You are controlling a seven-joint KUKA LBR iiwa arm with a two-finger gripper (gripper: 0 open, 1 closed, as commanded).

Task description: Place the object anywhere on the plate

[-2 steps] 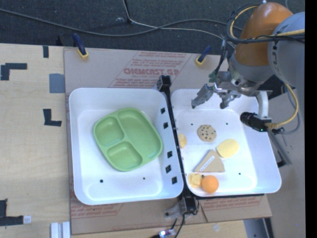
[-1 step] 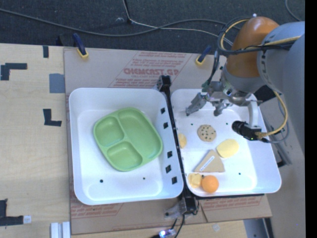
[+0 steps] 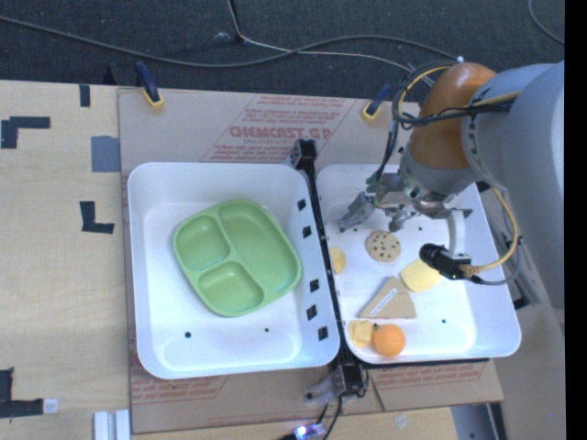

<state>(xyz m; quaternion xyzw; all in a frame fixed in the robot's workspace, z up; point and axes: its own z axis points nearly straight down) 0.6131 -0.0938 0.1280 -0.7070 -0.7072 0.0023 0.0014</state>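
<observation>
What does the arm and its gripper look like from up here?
The arm is bulky and grey, with a rounded orange band above the wrist. Yellow and dark cables loop around the band and trail down the side. The gripper is grey metal with slim fingers, and a small black part hangs beside it.

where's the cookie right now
The cookie lies in the right bin, near its middle, just below the gripper. A yellow piece sits to its right and a tan wedge below it.
</observation>
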